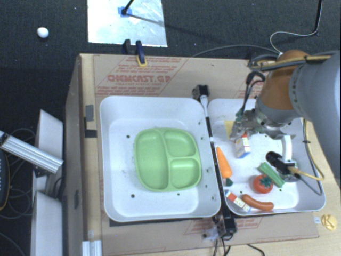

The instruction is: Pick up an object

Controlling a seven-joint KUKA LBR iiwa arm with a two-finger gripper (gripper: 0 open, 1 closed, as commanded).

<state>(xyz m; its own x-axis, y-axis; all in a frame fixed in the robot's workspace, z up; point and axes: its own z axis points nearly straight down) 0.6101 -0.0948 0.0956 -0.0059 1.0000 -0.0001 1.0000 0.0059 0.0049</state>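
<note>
The scene was evenly and fairly brightly lit from above, with only soft, short shadows. The two white bins point(160, 111) looked slightly washed out. A reflective silver sheet point(128, 15) on the dark floor point(42, 79) caught patchy glare. The picture was low in resolution and grainy, small items appeared soft, and the nearby grey arm point(314, 89) was blurred.

Small carton point(242, 145): white with red and blue print, tilted, in the right bin's upper-left part, beside the carrot point(224, 162).
</note>
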